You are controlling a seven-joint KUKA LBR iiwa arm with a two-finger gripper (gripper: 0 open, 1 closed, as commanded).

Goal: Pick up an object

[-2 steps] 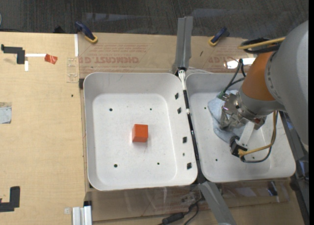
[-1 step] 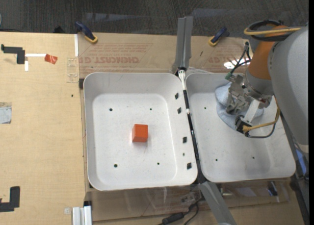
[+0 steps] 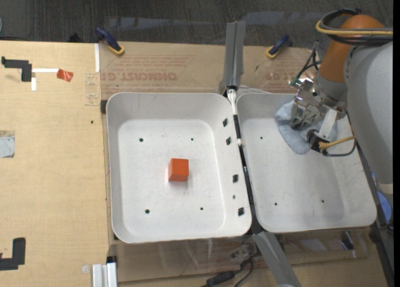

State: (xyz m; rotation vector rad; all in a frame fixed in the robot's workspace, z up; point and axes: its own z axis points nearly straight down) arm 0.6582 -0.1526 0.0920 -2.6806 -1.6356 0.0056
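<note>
We are lowering our pincer [image 3: 307,119] onto the pale blue cloth [image 3: 292,130] in the right bin [image 3: 312,217], apparently to grasp it; its grip state is unclear.

One fixed camera — overhead, slanted — looks down on both bins [image 3: 119,154].

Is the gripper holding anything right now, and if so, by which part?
Cannot be told. The gripper is down on a pale blue cloth in the right bin, but no grip on it can be made out. The orange block lies untouched in the left bin.
</note>
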